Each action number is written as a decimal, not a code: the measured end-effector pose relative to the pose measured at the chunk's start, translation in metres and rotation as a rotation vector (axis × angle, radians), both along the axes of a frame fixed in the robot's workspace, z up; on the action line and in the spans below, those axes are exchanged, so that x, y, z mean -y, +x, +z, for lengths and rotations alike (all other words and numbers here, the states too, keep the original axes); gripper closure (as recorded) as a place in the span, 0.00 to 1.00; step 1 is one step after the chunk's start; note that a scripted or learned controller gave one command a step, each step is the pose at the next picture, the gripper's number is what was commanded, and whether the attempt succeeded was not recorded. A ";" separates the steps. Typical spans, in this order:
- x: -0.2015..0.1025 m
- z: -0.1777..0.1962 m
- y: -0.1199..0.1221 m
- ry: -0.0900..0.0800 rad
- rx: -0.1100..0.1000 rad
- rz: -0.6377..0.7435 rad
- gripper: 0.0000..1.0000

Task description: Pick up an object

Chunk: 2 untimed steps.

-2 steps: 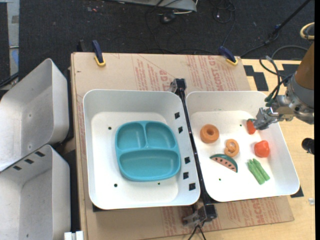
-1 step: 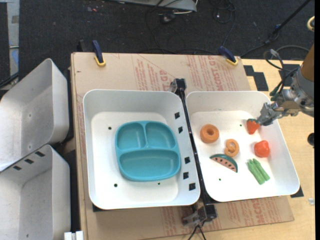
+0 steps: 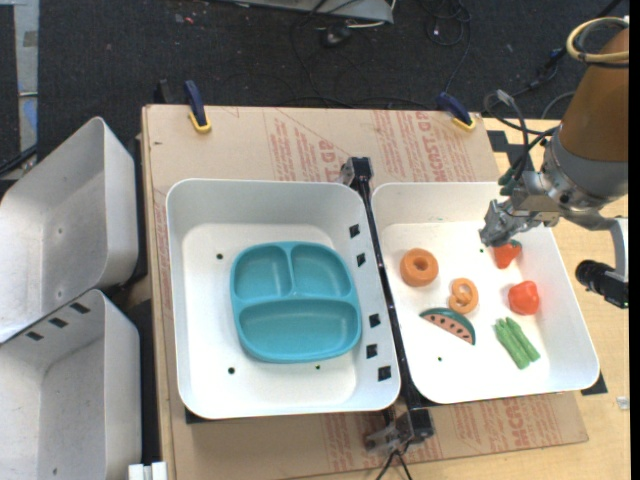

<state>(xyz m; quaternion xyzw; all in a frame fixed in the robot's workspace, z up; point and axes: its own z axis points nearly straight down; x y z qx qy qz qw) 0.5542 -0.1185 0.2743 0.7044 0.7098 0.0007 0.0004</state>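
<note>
A small red object [image 3: 507,255] lies in the right bin [image 3: 570,298], toward its far right part, directly under the end effector [image 3: 500,233], which hangs over it and touches or nearly touches its top; whether the end effector is open, closed or gripping cannot be told from this angle. Nearer in the same bin sit a second red piece [image 3: 524,297], a green bean-like bundle [image 3: 517,342], a watermelon slice [image 3: 448,325], a small orange ring [image 3: 463,294] and a larger orange doughnut [image 3: 420,267]. The left bin [image 3: 190,298] holds a teal divided plate [image 3: 295,301]. Both bins rest side by side on the table [image 3: 300,143]
</note>
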 end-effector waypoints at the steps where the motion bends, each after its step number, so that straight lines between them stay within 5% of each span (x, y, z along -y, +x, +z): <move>1: -0.045 -0.015 0.009 0.000 -0.003 0.000 1.00; 2: -0.099 -0.011 0.012 0.001 -0.001 0.001 1.00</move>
